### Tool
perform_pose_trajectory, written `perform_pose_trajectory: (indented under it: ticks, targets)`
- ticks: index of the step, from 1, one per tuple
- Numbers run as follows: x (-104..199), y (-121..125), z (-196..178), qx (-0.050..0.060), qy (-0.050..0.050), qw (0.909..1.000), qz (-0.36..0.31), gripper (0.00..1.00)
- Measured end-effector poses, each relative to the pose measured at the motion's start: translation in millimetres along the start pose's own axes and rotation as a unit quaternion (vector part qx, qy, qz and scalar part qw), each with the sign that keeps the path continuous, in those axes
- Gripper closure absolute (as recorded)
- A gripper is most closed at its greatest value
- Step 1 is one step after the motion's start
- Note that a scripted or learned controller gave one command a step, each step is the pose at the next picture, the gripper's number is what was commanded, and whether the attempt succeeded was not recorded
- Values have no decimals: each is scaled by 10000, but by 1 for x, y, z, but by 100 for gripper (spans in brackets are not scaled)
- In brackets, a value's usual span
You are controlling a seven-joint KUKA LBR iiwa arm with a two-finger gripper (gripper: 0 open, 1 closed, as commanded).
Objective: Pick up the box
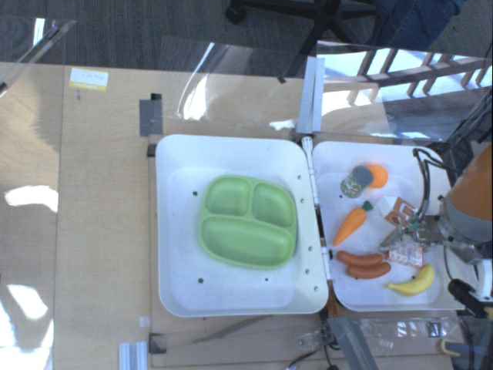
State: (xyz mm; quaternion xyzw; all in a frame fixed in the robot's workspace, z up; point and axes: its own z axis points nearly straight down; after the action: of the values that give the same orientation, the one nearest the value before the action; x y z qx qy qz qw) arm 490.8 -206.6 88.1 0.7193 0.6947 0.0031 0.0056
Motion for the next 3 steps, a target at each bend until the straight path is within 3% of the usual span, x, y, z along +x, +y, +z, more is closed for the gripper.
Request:
perform_pose_trajectory:
  ticks: [1, 2, 3]
  targets:
    - [1, 3, -11, -30, -8, 10000, -13, 100]
    - [1, 3, -11, -29, -7, 10000, -14, 0]
    - [50, -1, -1, -13, 1, 9986, -527, 0]
